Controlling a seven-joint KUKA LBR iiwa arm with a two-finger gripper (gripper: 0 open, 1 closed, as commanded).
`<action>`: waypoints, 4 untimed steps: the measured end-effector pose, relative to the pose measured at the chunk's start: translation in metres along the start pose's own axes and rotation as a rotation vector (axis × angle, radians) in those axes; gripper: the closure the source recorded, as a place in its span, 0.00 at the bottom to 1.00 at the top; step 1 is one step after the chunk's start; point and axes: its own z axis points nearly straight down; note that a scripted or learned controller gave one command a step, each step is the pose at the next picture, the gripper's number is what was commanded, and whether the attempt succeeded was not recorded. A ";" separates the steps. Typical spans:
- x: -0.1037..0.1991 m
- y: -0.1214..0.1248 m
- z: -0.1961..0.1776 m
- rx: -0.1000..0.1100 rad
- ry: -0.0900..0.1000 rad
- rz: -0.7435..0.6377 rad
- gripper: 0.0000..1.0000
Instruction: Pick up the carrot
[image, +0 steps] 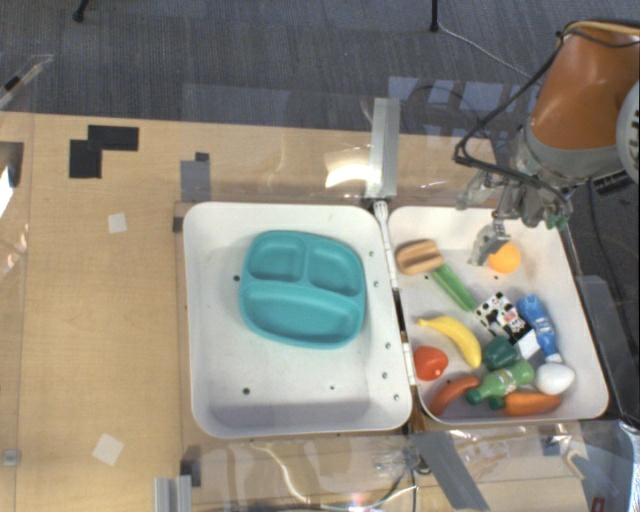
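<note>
The carrot (532, 403) is an orange tapered piece lying flat along the front wall of the right bin (590, 392), near its front right corner. It touches a green bottle (500, 385) on its left, and a white egg (555, 378) sits just behind it. My gripper (490, 243) hangs over the back of the same bin, right beside a small orange fruit (506, 259) and far behind the carrot. Nothing is seen held in it.
The right bin also holds a bun (418, 256), a green stick (455, 287), a banana (455, 338), a red tomato (430, 362), a brown sausage (452, 392), a cow-patterned block (503, 315) and a blue bottle (533, 325). A teal divided plate (300, 288) lies in the left bin (215, 390).
</note>
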 end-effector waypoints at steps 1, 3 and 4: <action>-0.012 -0.054 0.065 0.000 0.006 -0.062 0.00; -0.018 -0.099 0.113 0.005 -0.012 -0.022 1.00; -0.015 -0.099 0.115 0.002 0.002 -0.022 0.00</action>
